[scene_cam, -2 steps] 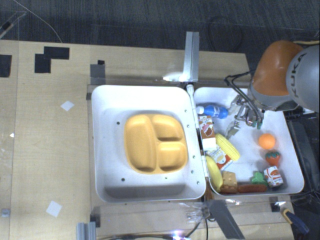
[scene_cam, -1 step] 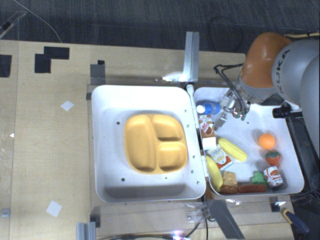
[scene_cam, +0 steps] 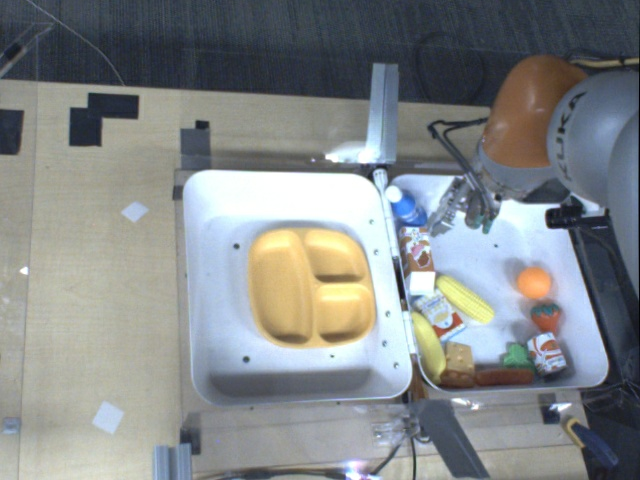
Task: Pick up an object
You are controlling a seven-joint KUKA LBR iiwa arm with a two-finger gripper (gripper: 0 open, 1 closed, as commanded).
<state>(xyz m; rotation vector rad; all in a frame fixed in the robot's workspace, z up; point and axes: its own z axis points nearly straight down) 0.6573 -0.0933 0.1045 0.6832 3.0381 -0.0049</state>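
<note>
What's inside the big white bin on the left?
Inside the left bin lies one yellow divided tray, flat, with three compartments. The bin floor under the tray is covered, so anything beneath it cannot be seen.

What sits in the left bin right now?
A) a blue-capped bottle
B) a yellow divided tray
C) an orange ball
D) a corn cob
B: the yellow divided tray lies alone in the middle of the left bin, while the corn cob, orange ball and blue-capped bottle are all in the right bin.
</note>
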